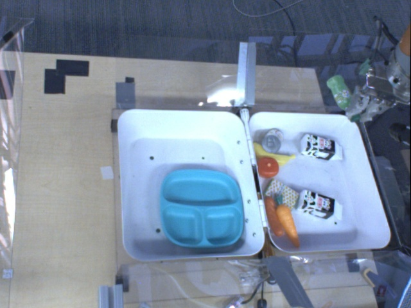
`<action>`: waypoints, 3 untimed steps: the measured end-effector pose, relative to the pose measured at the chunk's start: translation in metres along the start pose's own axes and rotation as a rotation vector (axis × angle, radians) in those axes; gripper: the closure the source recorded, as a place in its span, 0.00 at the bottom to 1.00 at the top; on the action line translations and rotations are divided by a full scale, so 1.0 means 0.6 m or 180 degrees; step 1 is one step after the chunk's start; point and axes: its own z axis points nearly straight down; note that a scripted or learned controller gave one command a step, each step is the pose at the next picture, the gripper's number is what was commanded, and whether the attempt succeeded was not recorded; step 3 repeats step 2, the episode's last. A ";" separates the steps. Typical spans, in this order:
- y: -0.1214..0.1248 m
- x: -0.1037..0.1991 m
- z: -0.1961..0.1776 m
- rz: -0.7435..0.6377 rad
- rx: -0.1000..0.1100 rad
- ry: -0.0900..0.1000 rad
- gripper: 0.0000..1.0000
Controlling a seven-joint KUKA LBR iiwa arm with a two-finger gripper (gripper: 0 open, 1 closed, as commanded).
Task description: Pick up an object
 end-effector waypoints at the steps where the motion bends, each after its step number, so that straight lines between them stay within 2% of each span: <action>1: 0.026 0.106 0.055 -0.0316 0.0007 0.0005 1.00; 2: -0.065 0.211 0.067 -0.0171 0.0011 0.0008 1.00; 3: -0.065 0.211 0.067 -0.0171 0.0011 0.0008 1.00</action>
